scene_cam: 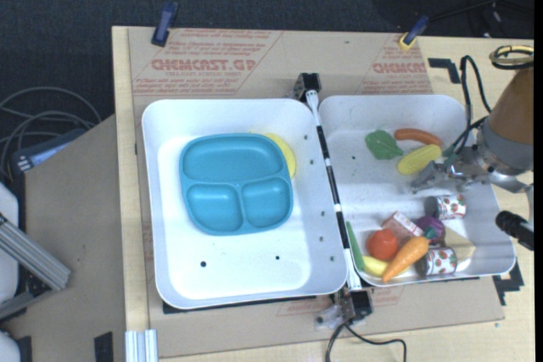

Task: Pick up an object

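Observation:
The right bin [356, 119] holds several toy foods. At its back lie a green leafy piece [383, 144], an orange-red sausage [417, 135] and a yellow piece [420, 158]. At its front are a red tomato [383, 244], a carrot [405, 257], a pink box [403, 225], a purple piece [430, 227] and two small cans [448, 206] [437, 261]. My gripper [439, 175] reaches in from the right, low over the bin floor. It sits just below the yellow piece and above the upper can.
In the left bin [161, 208] lies a blue divided plate [236, 182] with a yellow object [287, 153] peeking out behind it. A black divider clip [309, 84] joins the bins. Cables [472, 89] run along the right side of the bench.

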Robot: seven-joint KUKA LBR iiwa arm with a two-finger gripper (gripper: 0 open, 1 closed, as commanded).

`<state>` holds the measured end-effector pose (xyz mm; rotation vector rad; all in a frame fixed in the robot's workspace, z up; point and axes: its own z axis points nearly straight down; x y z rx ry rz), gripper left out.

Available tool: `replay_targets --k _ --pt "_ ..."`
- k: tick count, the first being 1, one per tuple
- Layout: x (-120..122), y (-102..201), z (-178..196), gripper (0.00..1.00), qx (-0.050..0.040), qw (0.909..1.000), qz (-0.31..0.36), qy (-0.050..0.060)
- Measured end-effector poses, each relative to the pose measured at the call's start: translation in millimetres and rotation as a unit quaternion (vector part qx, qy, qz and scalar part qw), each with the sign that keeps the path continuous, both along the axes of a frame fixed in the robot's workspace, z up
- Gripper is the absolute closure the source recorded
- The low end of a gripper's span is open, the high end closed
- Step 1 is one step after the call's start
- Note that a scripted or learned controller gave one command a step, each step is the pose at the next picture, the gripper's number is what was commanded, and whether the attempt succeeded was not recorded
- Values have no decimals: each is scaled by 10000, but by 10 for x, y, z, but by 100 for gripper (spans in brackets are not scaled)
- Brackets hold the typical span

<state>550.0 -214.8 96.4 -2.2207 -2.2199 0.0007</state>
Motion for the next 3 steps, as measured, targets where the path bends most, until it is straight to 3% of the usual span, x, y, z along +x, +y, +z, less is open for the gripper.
replay_targets --k 1,2,3 --pt "-447 407 -118 0 -8 10000 4 -14" --pt "-443 400 -15 100 -17 10000 -6 -26" --pt "118 1027 -113 100 -3 10000 9 -23"
